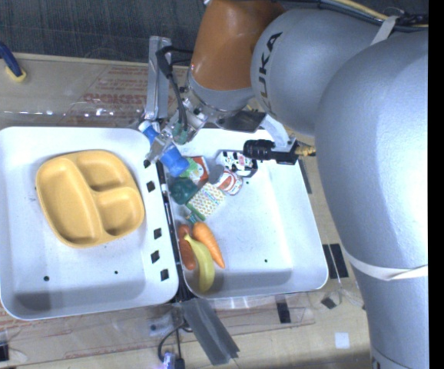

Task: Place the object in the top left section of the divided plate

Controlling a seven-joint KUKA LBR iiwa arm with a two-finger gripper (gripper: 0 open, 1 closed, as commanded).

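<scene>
the yellow plastic plate with 3 sections (89, 198) sits in the left white bin (22, 283), in the middle left of the frame. nothing lies in any section, so the placing is not done yet.

the big grey arm with the orange band (230, 41) reaches in from the right of the frame. its gripper (163, 138) hangs near the top middle, right over the wall where the 2 bins meet. a small blue thing (173, 160) is just under it. i cannot tell if the gripper is open or closed, or if it has the blue thing.

the right white bin (283, 244) has a pile of toys near its left wall: a green checked packet (206, 201), a black and white toy (236, 161), an orange toy carrot (209, 244) and a yellow toy banana (201, 266).

i think what is left is to carry 1 thing to the left and set it in the top left section.

the way left looks open. the white bin floor around the plate is bare. the bin wall in the middle is the edge to clear. the plate's raised rims are low.
</scene>
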